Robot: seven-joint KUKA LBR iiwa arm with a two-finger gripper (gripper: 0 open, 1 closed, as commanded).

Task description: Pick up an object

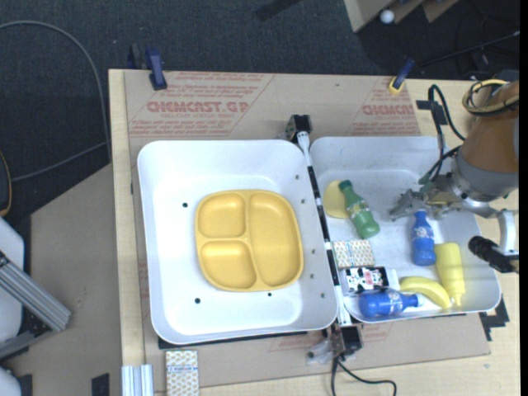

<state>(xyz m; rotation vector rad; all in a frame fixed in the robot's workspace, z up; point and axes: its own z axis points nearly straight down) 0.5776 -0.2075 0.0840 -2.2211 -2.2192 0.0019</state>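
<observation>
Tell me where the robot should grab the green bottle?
Around the middle of its body, I think, coming straight down from above. The green bottle lies flat on its side in the right bin, so its long round body faces up. One end rests against a yellow piece, so the sides farther down look easier.

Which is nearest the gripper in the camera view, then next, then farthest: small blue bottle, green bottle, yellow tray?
Measured from the gripper:
1. Small blue bottle, just below it in the right bin.
2. Green bottle, to its left, same bin.
3. Yellow tray, in the left bin.
</observation>
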